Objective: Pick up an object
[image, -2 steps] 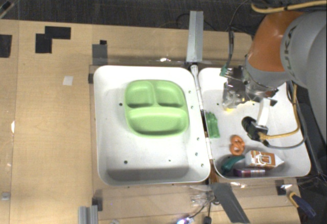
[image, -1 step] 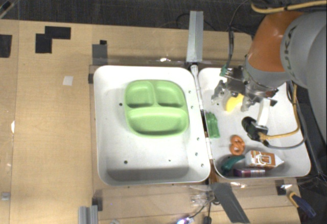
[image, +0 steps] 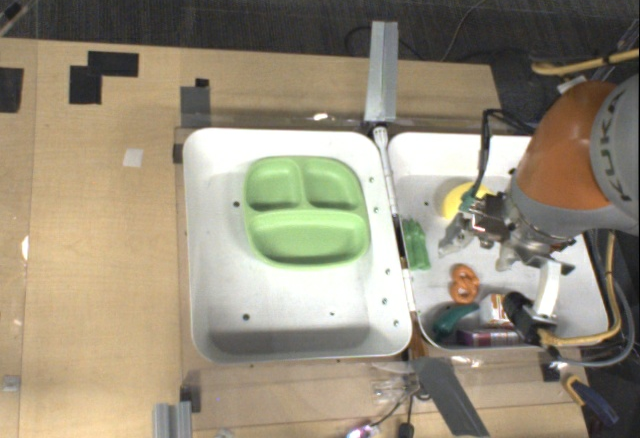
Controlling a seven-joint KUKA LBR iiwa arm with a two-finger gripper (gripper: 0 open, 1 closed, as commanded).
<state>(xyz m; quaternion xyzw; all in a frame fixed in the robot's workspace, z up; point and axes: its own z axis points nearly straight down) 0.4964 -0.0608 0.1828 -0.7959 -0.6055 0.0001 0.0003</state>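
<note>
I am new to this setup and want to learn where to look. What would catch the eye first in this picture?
First comes the green divided tray, lying alone in the middle of the left bin. Next is the arm's orange band, above the right bin, with the gripper low over that bin. Small things cluster there: a yellow object, a pretzel-shaped piece and a green packet.

Even, fairly bright overhead light falls on the left white bin, whose floor goes grey in a soft shadow along the near wall below the green divided tray. The tray itself casts only a faint, diffuse shadow around its edges, and there is no harsh glare on the white plastic. To the right of the tray, small items in the neighbouring bin look slightly soft and low in detail.
</note>
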